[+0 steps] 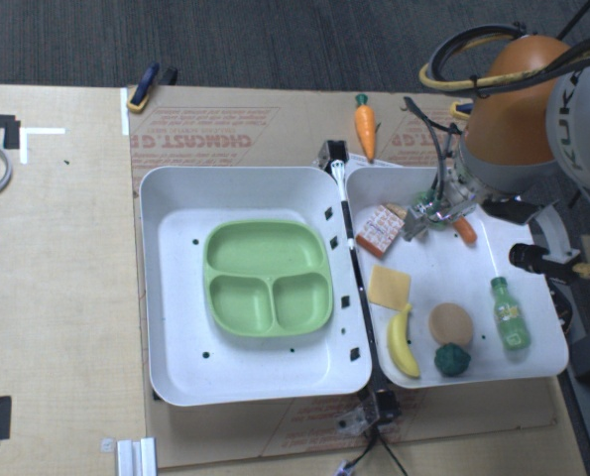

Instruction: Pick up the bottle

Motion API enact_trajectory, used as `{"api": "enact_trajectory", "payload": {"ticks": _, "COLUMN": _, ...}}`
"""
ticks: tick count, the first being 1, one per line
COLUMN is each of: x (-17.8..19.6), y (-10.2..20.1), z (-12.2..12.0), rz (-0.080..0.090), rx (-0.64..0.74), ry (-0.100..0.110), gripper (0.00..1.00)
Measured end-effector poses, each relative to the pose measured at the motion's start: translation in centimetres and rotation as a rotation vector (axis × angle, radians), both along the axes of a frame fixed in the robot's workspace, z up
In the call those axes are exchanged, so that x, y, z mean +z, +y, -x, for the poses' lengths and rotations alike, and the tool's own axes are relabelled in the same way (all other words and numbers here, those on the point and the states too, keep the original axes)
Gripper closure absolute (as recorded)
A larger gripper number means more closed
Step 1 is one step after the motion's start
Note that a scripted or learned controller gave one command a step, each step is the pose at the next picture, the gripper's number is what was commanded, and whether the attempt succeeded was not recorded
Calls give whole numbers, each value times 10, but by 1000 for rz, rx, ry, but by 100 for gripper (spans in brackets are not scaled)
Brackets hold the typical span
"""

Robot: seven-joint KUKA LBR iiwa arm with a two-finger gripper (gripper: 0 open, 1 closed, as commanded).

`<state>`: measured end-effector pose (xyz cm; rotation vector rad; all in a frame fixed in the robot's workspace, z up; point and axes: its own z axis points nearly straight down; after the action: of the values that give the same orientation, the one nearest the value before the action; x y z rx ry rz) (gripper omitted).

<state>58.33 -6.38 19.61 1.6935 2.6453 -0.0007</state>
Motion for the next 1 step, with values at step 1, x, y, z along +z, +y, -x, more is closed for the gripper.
{"api": "enact_trajectory", "payload": {"ticks": 1, "x": -4, "y": 105, "z": 73, "rz": 0, "rx": -105, "ry": 2, "gripper": 100}}
